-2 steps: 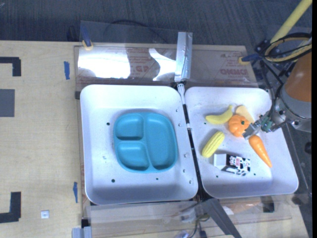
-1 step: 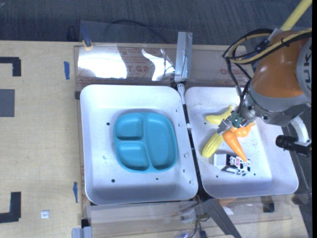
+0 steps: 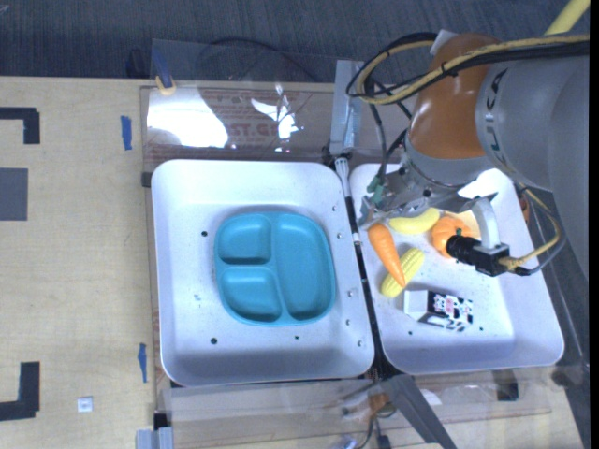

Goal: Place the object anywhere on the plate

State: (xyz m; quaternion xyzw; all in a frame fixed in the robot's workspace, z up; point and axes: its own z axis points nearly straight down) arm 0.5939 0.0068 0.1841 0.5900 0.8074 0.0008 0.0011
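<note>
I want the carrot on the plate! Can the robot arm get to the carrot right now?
Probably yes. The carrot lies uncovered in the right bin, just below where the arm hangs. The yellow corn touches it, which could make picking harder.

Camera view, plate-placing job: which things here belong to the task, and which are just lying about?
Belongs to the job:
- blue plate, in the left bin
- gripper, over the toys in the right bin; which toy it is after, cannot tell

Lying about:
- carrot
- corn cob
- yellow toy
- orange toy
- white card
</note>
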